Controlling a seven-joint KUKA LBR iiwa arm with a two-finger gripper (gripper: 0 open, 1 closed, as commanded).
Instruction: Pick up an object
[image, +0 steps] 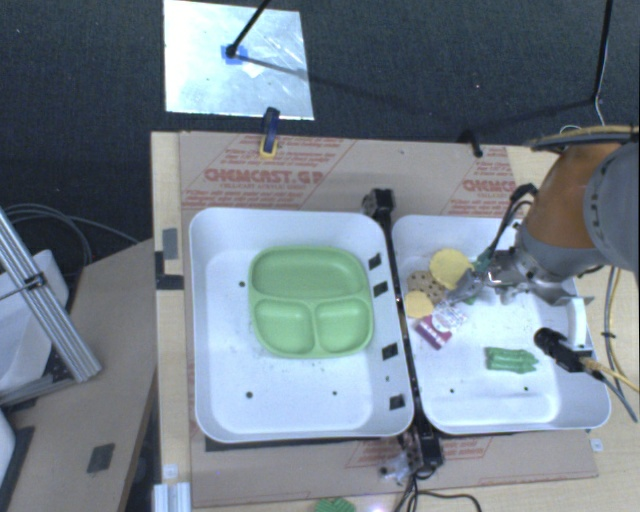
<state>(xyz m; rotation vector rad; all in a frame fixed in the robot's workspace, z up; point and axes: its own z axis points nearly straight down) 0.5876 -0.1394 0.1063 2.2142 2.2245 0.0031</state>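
Arm (585, 215) came in from the right over the right bin (575, 405). Gripper (470, 286) sat low in that bin's back-left part, pointing left toward the divider between the bins. Couldn't resolve the jaws: too small and blurred to say whether they were apart or closed, and nothing was visibly between them.

Right bin contents:
- clear crumpled piece (452, 314), just beside the gripper tip on its front side. Contact unclear, and no clear long axis.
- pink piece (431, 331), touching or overlapping the clear one on its left. Long axis diagonal, back-left to front-right.
- yellow round piece (449, 266), just behind the gripper tip.
- tan dotted disc (421, 281), left of the yellow round piece, near the bin's left wall.
- small yellow piece (416, 303), in front of the disc, near the same wall.
- green piece (511, 360), lying flat and well apart from the rest, front-right of the cluster. Long axis ran left-right, roughly parallel to the bin's front wall, right end slightly nearer the front.

Left bin (215, 400) held a green divided plate (309, 300), about centred. Both bins sat on a cardboard sheet (300, 170) on the desk (110, 330).
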